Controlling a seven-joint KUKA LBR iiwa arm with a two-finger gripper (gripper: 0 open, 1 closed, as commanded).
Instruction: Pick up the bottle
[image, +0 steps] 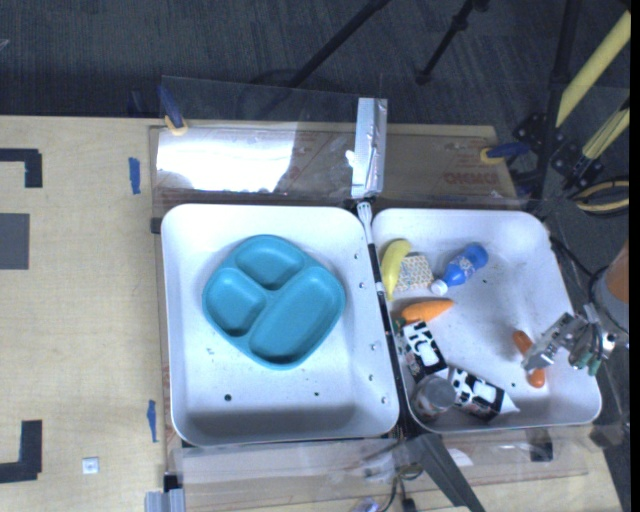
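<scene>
The bottle (462, 267) is small, with a blue body and a white band, and lies on its side in the back middle of the right bin (510, 235). My gripper (556, 347) hangs low over the right bin's near right part, well to the right of and nearer than the bottle. Two small orange pieces flank it, one (522, 341) to its left and one (537, 378) just below it. Nothing of the bottle is near the gripper.
Left of the bottle lie a yellow banana (393, 262), a beige sponge (416, 271) and an orange carrot (426, 311). A black-and-white patterned item (470, 390) and a clear cup (433, 396) sit at the bin's front. The left bin (190, 380) holds a blue divided plate (272, 298).
</scene>
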